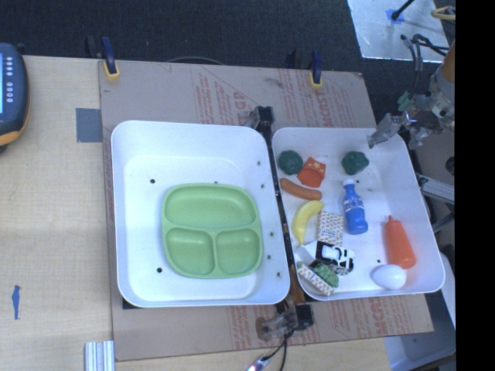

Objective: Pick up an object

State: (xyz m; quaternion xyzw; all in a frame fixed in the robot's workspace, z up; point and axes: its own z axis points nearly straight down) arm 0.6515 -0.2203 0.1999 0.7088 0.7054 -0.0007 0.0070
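We see the jaws at the two o'clock edge of the right bin [418, 178], above its rim; whether they stand apart or together we cannot tell. Nearest, toward eight o'clock, sits a dark green lump [355, 161]. Farther in lie a blue bottle [354, 208], a banana [305, 219] and an orange bottle [399, 243].

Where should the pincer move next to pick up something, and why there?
Probably down and left onto the dark green object. The pincer hovers at the right bin's upper right edge, holding nothing, and that object is the nearest one, lying apart from the blue bottle below it.
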